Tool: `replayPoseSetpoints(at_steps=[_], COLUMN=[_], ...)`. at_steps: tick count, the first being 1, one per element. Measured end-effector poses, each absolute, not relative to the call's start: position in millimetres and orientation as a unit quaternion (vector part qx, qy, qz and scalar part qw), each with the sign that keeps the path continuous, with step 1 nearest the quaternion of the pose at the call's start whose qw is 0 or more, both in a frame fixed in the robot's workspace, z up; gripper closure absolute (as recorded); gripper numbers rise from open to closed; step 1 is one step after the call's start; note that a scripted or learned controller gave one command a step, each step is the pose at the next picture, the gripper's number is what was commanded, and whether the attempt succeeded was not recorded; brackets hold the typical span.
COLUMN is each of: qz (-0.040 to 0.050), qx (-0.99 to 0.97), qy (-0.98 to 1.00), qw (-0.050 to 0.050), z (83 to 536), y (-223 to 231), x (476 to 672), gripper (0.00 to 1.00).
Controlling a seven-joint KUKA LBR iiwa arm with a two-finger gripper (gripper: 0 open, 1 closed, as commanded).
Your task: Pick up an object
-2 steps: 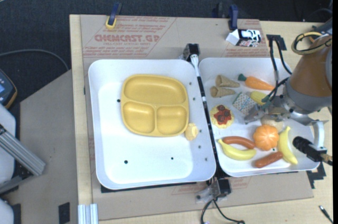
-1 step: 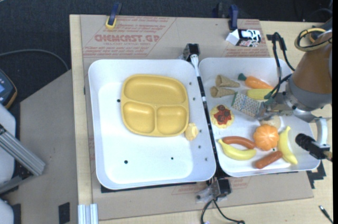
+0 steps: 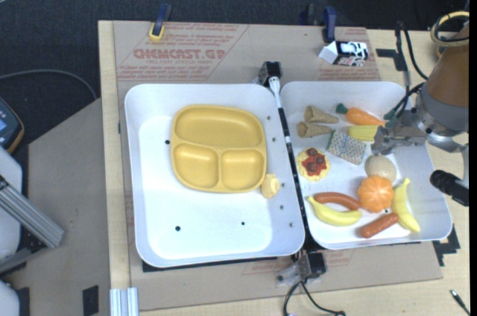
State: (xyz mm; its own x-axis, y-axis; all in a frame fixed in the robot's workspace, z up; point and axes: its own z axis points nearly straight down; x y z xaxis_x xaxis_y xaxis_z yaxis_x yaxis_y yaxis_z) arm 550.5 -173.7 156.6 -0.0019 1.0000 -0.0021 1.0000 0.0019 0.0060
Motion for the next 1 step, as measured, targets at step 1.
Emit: replayPoseSetpoints(at_steps=[1], qz=[0.0015], qx=[0.707], qy=[0.708], qw=[0.004], z=[204.4], y=[-175.3], x=[560.3], gripper=[1.00])
